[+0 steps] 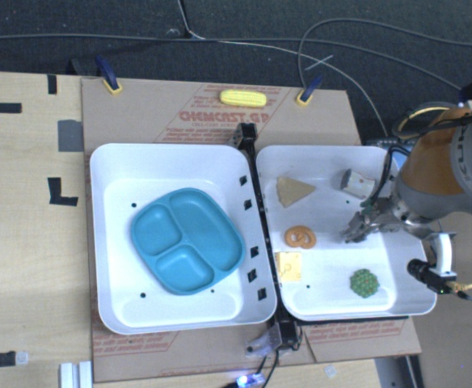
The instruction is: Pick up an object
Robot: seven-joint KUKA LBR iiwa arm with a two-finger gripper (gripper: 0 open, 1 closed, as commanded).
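Grey claw (357,231) tips indistinct

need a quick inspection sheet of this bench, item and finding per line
surface: cardboard sheet on a wooden bench, two white bins, left bin and right bin, side by side
job's things: tan wedge, pretzel, yellow card, green ball, grey block, all in right bin
clutter: blue divided plate in left bin; yellow corn on cardboard
grippers: gripper low in right bin, holding nothing visible
cables: black cable behind bench
surroundings: dark floor
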